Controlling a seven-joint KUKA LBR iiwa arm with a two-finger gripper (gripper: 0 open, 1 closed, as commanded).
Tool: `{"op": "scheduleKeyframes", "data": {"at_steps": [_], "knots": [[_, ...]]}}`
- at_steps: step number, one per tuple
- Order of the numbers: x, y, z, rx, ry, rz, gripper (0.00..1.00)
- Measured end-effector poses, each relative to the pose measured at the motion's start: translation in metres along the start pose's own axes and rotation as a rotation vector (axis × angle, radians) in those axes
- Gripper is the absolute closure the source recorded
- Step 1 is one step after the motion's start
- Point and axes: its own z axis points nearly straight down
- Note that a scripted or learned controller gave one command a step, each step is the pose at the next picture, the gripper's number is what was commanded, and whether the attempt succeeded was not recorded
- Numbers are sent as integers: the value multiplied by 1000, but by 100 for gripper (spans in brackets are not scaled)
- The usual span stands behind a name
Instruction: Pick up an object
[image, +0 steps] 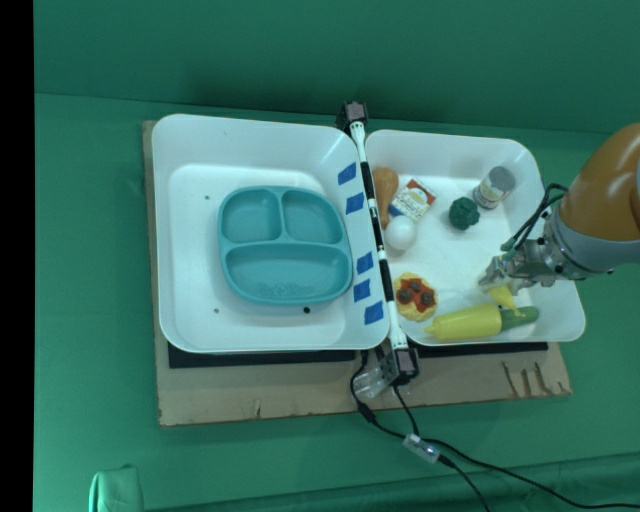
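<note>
End effector (498, 276), finger state can't tell, sits just above the corn cob (480, 321), at its 7 o'clock, long axis 3–9.

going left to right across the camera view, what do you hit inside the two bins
teal divided plate → carrot → white egg → small pizza → broccoli → small can → gripper. The carton and the corn cob overlap their neighbours in this order, so they are left out.
</note>
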Motion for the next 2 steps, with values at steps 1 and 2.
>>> {"op": "scheduleKeyframes", "data": {"at_steps": [1, 2], "knots": [[61, 80, -21, 28, 15, -13, 100], [140, 55, -120, 26, 18, -13, 100]]}}
